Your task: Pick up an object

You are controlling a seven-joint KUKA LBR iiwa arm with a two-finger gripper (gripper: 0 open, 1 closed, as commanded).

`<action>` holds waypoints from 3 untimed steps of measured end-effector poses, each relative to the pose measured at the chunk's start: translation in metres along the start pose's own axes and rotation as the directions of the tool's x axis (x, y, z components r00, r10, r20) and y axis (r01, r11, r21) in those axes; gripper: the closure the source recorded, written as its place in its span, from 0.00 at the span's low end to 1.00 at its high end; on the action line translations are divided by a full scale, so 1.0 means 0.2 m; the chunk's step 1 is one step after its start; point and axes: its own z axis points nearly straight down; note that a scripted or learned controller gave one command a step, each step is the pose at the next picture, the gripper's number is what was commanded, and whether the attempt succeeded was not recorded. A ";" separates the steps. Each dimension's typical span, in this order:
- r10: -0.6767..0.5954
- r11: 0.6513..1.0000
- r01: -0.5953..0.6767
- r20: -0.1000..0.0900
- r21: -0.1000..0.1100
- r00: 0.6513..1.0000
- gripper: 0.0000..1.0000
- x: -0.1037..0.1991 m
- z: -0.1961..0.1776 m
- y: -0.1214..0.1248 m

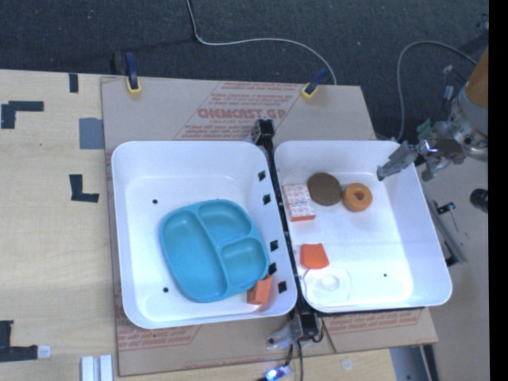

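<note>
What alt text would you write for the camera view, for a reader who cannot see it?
The gripper hovers at the right bin's upper right rim, holding nothing. That bin holds a brown disc, an orange ring, a printed card, an orange block and a white lid. The left bin holds a blue divided plate and a small orange piece.

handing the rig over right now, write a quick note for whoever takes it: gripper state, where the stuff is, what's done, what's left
Gripper: above the right bin's upper right corner, holding nothing; whether it is open or shut cannot be told.
Right bin: brown disc and orange ring side by side near the top, a small printed card by the left wall, an orange block lower left, a white lid-like piece below it.
Left bin: blue divided plate, with a small orange piece at its lower right edge.
Done: nothing picked yet.
Left: go down on one object, probably the ring or disc nearest the gripper, grasp and lift.
</note>
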 end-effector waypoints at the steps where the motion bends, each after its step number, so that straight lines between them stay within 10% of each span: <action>1: 0.000 1.000 0.000 -0.001 0.005 1.000 0.00 0.04 0.25 -0.03; 3: 0.000 1.000 0.000 -0.001 0.005 1.000 0.00 0.05 0.87 0.01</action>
